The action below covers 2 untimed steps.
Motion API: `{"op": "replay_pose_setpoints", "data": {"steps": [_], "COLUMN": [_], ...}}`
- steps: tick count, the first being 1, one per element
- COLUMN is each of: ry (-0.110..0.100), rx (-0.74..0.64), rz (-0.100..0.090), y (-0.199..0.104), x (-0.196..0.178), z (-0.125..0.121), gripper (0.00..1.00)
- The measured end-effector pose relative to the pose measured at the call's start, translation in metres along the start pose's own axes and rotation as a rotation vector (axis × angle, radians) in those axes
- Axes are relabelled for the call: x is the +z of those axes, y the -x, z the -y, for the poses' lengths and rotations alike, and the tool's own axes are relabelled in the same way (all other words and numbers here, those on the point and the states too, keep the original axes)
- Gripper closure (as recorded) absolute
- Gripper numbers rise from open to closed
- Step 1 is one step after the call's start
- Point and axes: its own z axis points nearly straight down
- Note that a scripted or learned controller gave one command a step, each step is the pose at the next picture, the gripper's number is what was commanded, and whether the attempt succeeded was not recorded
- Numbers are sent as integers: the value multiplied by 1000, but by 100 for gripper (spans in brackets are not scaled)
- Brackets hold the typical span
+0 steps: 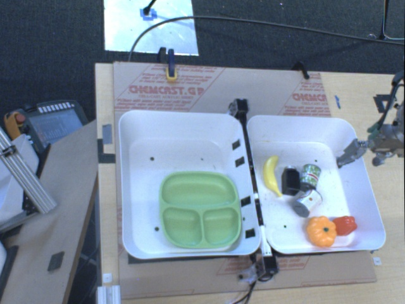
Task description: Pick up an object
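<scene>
The right bin (354,132) holds several objects. A yellow banana (272,175) lies near its left wall. A black block (290,182) is beside the banana, and a green can (310,175) touches the block. A small white and red can (307,202) lies tipped below them. An orange pumpkin (321,231) and a red pepper (345,225) sit together at the front. My gripper (357,149) hangs at the bin's right rim, apart from all the objects, with nothing seen in it.
The left bin (139,138) holds a green divided plate (200,209). A black divider strip (248,170) runs between the bins. Cardboard lies under both bins. A teach pendant (54,125) and a metal bar (25,176) sit on the side table at left.
</scene>
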Motion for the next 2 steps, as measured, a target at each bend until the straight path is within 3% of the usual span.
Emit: {"op": "replay_pose_setpoints", "data": {"steps": [1,2], "ry": [9,7], "rx": [-3,-1], "rz": [2,1], "y": [0,3], "x": [-5,38], "z": [-2,2], "gripper": [0,0]}}
